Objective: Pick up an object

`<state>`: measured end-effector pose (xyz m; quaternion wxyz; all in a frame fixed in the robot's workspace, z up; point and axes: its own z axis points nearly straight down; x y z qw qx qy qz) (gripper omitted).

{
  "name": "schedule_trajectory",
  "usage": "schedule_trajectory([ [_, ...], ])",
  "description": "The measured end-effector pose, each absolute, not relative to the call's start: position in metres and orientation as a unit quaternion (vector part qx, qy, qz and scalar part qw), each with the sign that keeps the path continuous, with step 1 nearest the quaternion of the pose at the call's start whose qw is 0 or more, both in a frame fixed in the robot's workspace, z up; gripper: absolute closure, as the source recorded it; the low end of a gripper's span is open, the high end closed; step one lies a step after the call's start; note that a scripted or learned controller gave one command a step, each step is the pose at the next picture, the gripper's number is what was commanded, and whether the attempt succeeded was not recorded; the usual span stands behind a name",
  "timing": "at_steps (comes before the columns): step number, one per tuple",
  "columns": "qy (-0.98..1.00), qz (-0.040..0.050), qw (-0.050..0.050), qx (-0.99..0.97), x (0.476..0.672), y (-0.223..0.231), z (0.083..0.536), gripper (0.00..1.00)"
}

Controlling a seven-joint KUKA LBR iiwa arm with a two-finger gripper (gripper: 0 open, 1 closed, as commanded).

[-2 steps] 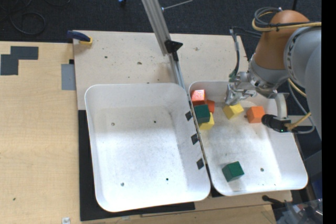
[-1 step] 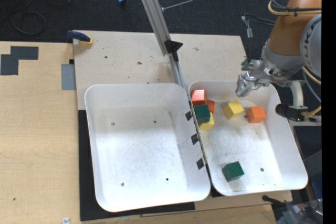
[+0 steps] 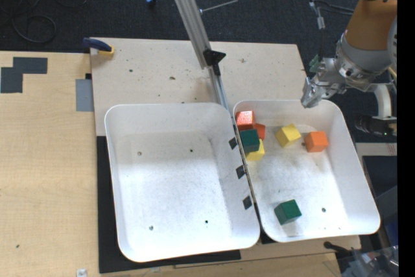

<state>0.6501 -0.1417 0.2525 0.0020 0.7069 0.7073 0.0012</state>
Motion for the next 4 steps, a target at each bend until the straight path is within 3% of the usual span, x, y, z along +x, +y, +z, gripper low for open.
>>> schedule_trajectory([
  [4, 0.709, -0.002, -0.003, 0.706, 0.562, 0.06, 0.218, 1.0],
])
